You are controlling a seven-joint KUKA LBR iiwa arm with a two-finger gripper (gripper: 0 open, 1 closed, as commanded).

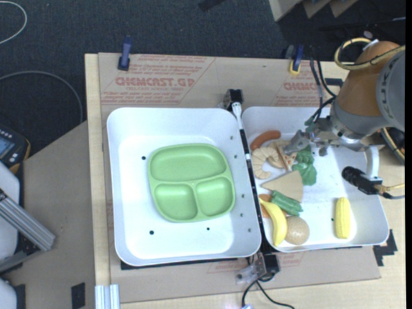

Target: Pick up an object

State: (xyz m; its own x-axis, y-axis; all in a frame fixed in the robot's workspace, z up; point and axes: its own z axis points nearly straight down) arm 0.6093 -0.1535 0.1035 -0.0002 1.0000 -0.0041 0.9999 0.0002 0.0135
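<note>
Gripper (300, 145) is seen low over the far part of the right bin (322, 198), at the crowded end of the toy food. Whether it is open or closed cannot be told, and nothing can be confirmed as held. Closest to it, and judged the likely target, a green leafy toy (307, 172) lies just beside the tip on the front-rim side. Pale cracker-like slices (267, 159) lie just beside the tip on the side away from the arm, with a sausage (265, 138) next to them. A bit further from the gripper a tan wedge (286, 187) is touched by a green pod (287, 204); past those a banana (277, 219) and a tan round piece (297, 230) sit together. A corn cob (342, 217) lies apart, under the arm side. Furthest off, a green divided plate (191, 181) sits in the left bin (129, 147). For a clean pick, one item should be centred under the gripper before descent, neighbours should be avoided, and closing should be done only at bin-floor height. Risk is judged to be a clipped edge or two pieces caught together.
</note>
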